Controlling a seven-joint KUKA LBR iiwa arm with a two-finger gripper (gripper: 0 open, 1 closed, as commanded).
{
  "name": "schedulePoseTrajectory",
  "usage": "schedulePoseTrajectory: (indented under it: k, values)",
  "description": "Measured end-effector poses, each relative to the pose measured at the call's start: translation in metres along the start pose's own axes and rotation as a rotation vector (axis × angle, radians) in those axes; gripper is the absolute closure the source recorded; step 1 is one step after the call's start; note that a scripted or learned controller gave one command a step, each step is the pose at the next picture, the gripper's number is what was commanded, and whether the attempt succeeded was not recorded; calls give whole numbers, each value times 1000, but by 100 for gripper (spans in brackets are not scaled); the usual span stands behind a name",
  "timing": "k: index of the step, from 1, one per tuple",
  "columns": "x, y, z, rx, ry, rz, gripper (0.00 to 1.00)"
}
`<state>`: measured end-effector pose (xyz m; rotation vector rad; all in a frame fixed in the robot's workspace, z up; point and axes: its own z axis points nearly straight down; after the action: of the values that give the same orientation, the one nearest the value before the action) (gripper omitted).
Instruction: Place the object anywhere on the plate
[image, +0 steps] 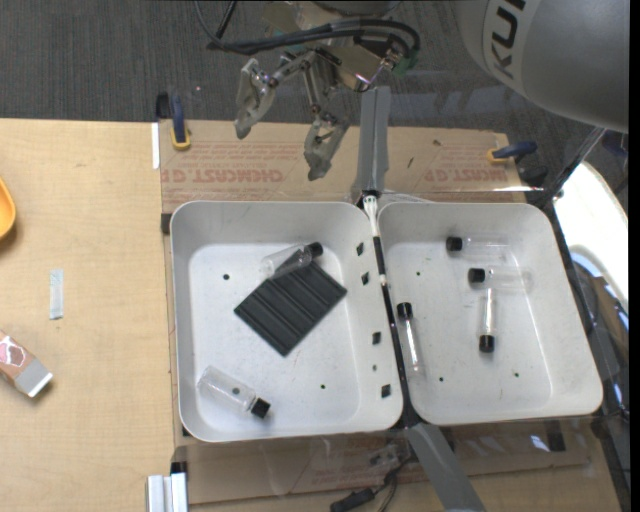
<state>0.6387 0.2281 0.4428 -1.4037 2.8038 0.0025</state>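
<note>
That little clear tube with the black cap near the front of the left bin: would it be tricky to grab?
Probably. The vial lies on its side and looks round, so a nudge may roll it across the smooth bin. Its clear wall looks slick and likely light; the open gripper could squirt it out.

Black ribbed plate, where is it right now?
The black ribbed plate lies flat and angled near the middle of the left white bin, with a black-capped clear vial touching its upper edge.
</note>
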Motion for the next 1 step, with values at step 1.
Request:
schedulePoseTrajectory:
  k: [1]
  values:
    - [2,-29,5,-3,0,-565,0]
